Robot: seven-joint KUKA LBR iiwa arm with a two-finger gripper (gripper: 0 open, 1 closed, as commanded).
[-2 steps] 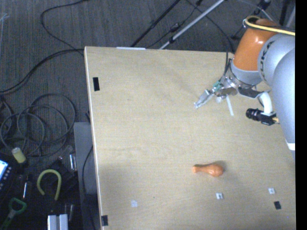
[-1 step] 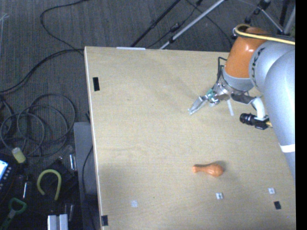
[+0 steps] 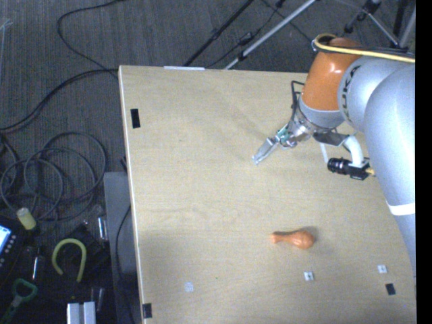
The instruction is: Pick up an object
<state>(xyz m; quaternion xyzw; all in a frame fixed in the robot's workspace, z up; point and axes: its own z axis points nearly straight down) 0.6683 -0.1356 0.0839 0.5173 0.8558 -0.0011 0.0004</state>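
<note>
Orange object: a small pear-shaped orange thing (image 3: 295, 238) lies on its side in the lower right of the frame, narrow end pointing left, bulb end right, on bare tan board.
Surface: the tan bench top (image 3: 202, 181) fills the middle of the frame; a few small white and black markers sit near its lower right edge, and a black tab sits near its upper left edge.
Gripper: the gripper (image 3: 260, 156) sits above the orange thing in the frame, well apart from it, pointing down-left from the wrist.
Fingers: they read as one thin pale blade, so I cannot tell how far apart they are; nothing shows held at the tips.
Arm: grey with an orange band (image 3: 327, 79), it enters from the right of the frame.
Floor: dark carpet with black cables (image 3: 61, 174) at the left; tripod legs at the upper right.
</note>
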